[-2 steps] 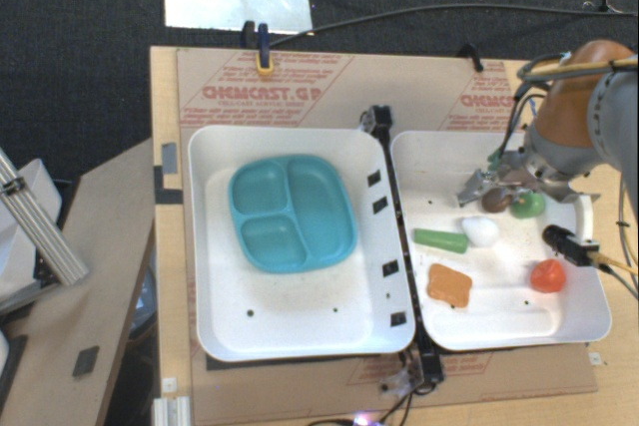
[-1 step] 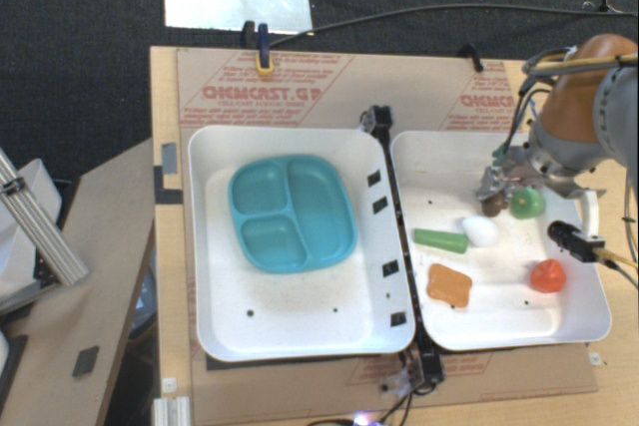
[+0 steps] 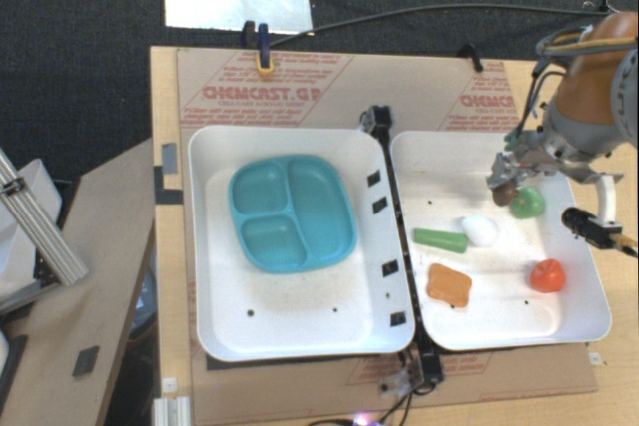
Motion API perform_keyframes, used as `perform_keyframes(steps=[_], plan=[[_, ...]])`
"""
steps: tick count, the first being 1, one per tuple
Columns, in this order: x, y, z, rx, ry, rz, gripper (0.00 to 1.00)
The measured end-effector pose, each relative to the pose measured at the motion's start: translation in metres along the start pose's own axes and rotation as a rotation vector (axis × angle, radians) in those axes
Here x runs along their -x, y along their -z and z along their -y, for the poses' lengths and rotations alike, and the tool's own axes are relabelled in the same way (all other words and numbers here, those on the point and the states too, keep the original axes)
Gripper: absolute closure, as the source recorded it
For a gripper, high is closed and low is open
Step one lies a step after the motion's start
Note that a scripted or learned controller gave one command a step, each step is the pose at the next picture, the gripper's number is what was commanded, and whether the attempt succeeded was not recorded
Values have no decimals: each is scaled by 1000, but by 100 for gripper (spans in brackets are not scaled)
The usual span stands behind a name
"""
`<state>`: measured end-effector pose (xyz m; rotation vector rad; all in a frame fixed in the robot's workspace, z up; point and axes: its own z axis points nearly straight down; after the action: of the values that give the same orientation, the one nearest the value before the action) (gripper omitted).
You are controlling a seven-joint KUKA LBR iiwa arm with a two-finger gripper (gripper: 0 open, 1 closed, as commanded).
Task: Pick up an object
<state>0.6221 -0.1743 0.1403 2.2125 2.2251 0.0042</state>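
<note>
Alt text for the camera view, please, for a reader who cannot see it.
The arm's tool hangs low over the right bin, beside a green ball. That bin also holds a white ball, a green stick, an orange piece and a red fruit; the left bin holds a teal divided plate.

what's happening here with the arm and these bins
A grey and orange robot arm reaches in over the right bin, its end effector low beside a green ball. A white object, a green stick-shaped piece, an orange piece and a red item also lie there. The left bin holds a teal divided plate.
</note>
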Motion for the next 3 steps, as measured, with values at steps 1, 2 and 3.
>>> perform_keyframes(steps=[1, 2, 3], plan=[[-5, 63, 0, 2, 1, 1, 100], [-5, 95, -2, 0, 1, 0, 100], [-54, 104, 7, -3, 2, -1, 100]])
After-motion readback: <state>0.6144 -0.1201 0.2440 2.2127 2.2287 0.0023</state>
